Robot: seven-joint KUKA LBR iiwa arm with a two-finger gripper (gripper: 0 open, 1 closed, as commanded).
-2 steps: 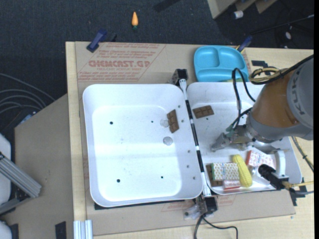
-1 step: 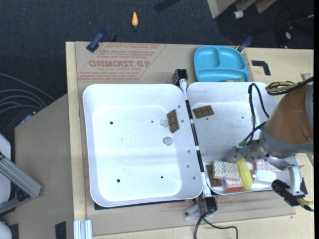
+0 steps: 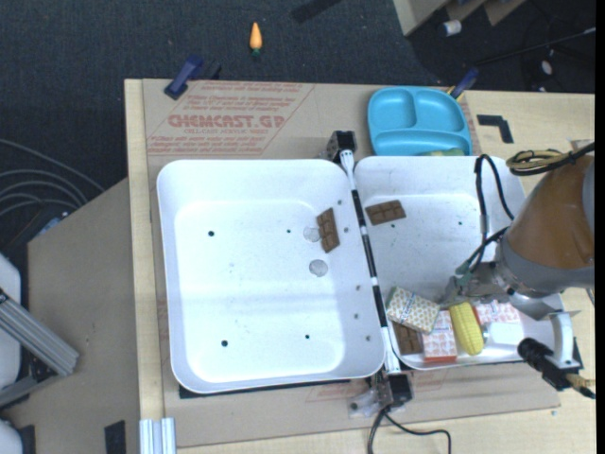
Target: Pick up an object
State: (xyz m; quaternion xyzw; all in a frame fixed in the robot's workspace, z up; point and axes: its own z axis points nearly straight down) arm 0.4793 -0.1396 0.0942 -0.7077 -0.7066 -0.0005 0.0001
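In the right bin (image 3: 430, 244) a pile lies along the near edge: a yellow corn cob (image 3: 464, 328), a patterned pouch (image 3: 412, 307), a brown chocolate bar (image 3: 406, 338), a red and white packet (image 3: 440, 345) and a pale box (image 3: 502, 321). Another brown bar (image 3: 385, 213) rests at the bin's far left. My gripper (image 3: 470, 287) reaches down from the right, just above the corn cob and touching the pile's top edge; the wrist body hides its tips. The left bin (image 3: 246, 348) holds a brown bar (image 3: 327, 229) and two small grey discs (image 3: 319, 269).
A blue divided tray (image 3: 419, 119) sits behind the right bin. The bulky grey arm (image 3: 553, 239) covers that bin's right side, with black cables looping over it. A blue clip (image 3: 182, 78) lies at the board's far left corner.
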